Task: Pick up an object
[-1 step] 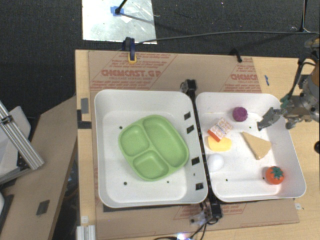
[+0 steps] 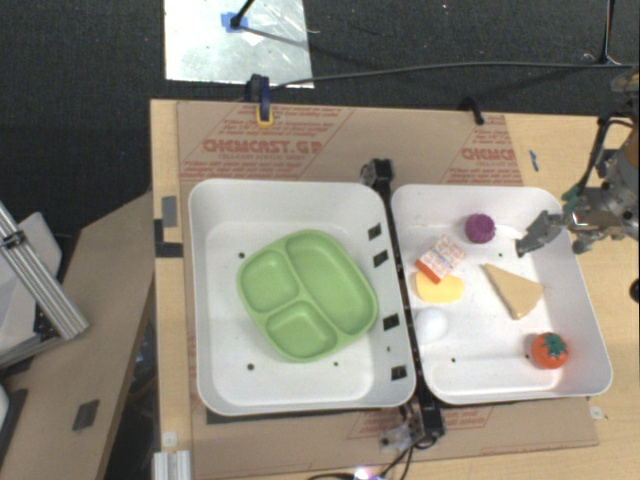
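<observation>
The right bin (image 2: 596,340) holds a purple ball (image 2: 481,228), a small red and white box (image 2: 440,260) resting on a yellow piece (image 2: 441,289), a white egg-shaped object (image 2: 430,323), a tan cheese wedge (image 2: 515,290) and a red tomato (image 2: 548,349). My gripper (image 2: 553,242) hangs over the bin's upper right part, right of the purple ball and above the cheese wedge. It is open, its dark fingers spread, and nothing sits between them.
The left bin (image 2: 215,268) holds a green divided plate (image 2: 306,293). Black clips line the wall between the two bins (image 2: 388,268). Cardboard (image 2: 330,138) lies under both bins, and a cable crosses behind them.
</observation>
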Action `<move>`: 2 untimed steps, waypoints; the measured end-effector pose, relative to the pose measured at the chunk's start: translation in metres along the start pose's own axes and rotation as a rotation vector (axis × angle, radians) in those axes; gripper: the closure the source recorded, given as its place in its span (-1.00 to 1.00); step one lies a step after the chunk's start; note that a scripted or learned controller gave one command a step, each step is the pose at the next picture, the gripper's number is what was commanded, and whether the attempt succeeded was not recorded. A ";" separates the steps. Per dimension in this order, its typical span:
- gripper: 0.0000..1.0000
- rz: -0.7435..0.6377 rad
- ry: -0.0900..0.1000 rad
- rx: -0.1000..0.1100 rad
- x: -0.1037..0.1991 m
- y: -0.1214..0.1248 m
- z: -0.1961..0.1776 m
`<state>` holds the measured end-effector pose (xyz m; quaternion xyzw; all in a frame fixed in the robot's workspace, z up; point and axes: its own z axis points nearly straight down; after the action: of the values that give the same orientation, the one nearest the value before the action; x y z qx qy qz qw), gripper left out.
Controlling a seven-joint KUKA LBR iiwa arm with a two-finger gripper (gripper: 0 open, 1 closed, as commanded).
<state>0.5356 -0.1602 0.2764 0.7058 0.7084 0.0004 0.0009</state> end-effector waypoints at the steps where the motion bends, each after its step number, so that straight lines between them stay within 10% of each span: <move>1: -1.00 0.001 0.001 0.003 0.010 0.004 0.050; 2: -1.00 0.002 0.002 0.005 0.009 -0.006 0.104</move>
<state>0.5294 -0.1514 0.1728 0.7066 0.7076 -0.0007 -0.0015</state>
